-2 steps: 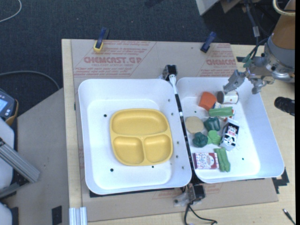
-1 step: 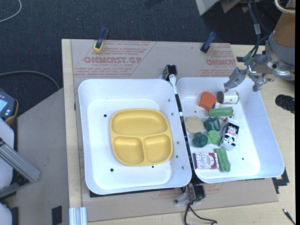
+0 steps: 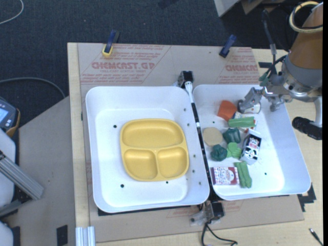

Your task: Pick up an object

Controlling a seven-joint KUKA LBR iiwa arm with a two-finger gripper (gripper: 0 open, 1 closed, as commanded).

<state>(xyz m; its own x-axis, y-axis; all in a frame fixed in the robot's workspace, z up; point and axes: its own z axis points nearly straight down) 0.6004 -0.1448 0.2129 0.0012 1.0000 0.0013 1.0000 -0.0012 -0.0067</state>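
On the table [image 3: 77, 137], two shallow white bins sit side by side, almost touching along a dark seam. The left bin [image 3: 102, 111] carries a yellow divided plate [image 3: 154, 148] near its middle, with bare white floor all around it. The right bin [image 3: 287, 163] holds the clutter: an orange block [image 3: 226, 109] farthest back, a green stick [image 3: 242, 122] just in front of it, then a tan oval [image 3: 211, 135], dark green lumps [image 3: 225, 143], a black-and-white carton [image 3: 251, 147], a red-and-white card [image 3: 224, 176] and a green pod [image 3: 244, 174] nearest the front.

The arm [image 3: 306, 50] enters from the right, and its tool [image 3: 252, 102] hangs over the far part of the right bin, just right of the orange block and above the green stick. I cannot tell whether the tool is spread or closed at this angle, and nothing is visibly between its tips, so no object counts as held.

This looks like the approach step (before any grasp). The next move probably calls for dropping onto one piece, likely the orange block or the green stick.

The pieces crowd the left half of the right bin, close to the seam wall, so a descent there risks nudging neighbours. The right half of that bin is open floor, giving room to retreat.
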